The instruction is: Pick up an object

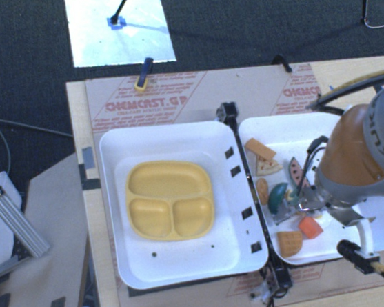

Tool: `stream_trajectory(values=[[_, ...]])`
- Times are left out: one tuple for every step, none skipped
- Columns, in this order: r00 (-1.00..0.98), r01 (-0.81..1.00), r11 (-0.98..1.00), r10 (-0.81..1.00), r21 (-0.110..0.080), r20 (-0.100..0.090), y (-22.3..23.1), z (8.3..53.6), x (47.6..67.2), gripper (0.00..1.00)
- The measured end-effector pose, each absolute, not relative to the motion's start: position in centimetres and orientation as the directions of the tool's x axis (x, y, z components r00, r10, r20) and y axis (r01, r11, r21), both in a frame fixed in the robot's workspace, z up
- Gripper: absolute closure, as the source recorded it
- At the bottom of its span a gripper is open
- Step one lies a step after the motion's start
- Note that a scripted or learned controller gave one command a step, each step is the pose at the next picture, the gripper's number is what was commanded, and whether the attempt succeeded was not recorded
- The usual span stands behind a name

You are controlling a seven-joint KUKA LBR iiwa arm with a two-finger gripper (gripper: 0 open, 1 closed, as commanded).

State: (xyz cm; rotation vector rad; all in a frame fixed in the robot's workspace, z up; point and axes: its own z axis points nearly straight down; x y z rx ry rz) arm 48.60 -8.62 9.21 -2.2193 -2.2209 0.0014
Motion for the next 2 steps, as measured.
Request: stream_trajectory(values=[[-0.008, 1.000, 0.008, 1.000, 0.014, -0.001, -6.6, 19.0, 54.0, 0.00], [0.003, 1.000, -0.003, 1.000, -0.007, 0.001, -9.3, 12.4, 48.9, 0.00]])
